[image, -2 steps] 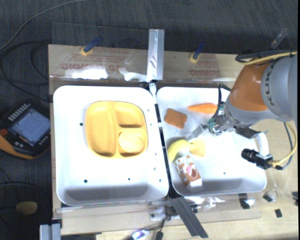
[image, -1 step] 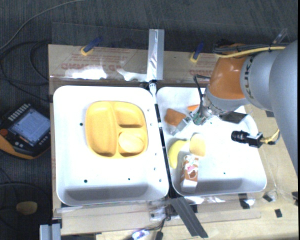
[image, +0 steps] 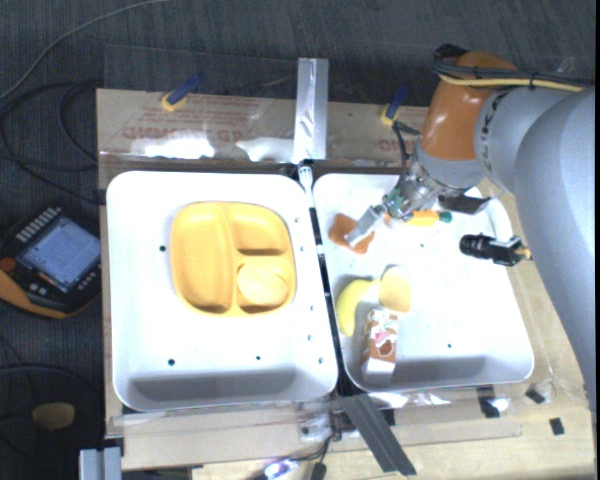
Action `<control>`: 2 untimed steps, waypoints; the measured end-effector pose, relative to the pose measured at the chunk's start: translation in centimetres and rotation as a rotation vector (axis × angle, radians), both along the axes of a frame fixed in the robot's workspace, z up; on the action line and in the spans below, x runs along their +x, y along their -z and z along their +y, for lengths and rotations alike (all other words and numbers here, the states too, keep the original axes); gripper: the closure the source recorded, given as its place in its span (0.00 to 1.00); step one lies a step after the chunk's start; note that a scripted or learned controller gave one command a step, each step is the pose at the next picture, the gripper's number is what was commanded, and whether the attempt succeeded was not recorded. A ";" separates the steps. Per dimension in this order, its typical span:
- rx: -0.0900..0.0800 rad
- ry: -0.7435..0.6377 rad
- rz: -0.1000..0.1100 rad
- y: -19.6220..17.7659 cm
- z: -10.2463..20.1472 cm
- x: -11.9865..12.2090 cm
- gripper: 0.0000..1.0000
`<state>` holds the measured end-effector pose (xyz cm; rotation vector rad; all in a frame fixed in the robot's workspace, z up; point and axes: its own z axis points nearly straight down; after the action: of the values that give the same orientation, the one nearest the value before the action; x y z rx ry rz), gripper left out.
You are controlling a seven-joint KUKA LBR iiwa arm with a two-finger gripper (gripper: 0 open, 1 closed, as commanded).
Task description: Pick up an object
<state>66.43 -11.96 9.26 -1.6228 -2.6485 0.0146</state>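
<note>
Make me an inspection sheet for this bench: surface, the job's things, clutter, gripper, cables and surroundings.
Surface: left bin and right bin, both white, side by side on a wooden bench.
Job's things: in the right bin, an orange piece, a yellow curved piece, a pale yellow piece and a small carton.
Clutter: yellow divided tray in the left bin.
Gripper: gripper low at the orange piece; a hold cannot be judged.
Cables: dark cables on the floor, left.
Surroundings: handheld controller on dark carpet; blue clamp at the bench's back edge.
</note>
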 end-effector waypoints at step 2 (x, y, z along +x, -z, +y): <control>-0.015 0.089 -0.036 -4.5 -8.4 0.0 1.00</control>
<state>66.38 -20.40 13.77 -1.7611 -2.6048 0.0028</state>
